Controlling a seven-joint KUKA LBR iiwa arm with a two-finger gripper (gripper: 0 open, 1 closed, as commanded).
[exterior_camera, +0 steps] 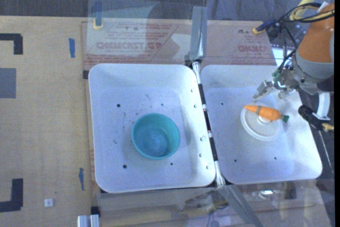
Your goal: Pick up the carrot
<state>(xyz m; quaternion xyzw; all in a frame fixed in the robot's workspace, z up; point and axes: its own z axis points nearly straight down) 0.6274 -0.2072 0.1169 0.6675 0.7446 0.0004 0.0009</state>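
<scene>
Tan bench (42, 130), two white bins (106, 87); carrot (267, 112) on white plate (260, 129).

The carrot (268, 112) is lying on a white plate (255, 128) in the right bin (297, 167), with the claw (272, 87) hovering just above-right.

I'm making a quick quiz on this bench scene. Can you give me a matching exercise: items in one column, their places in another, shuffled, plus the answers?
Items:
1. carrot
2. teal bowl
3. gripper
4. white plate

Places:
A. in the left bin
B. lying on the plate
C. flat on the floor of the right bin
D. above the right bin's far side, beyond the carrot

Pairs: 1-B, 2-A, 3-D, 4-C
</scene>
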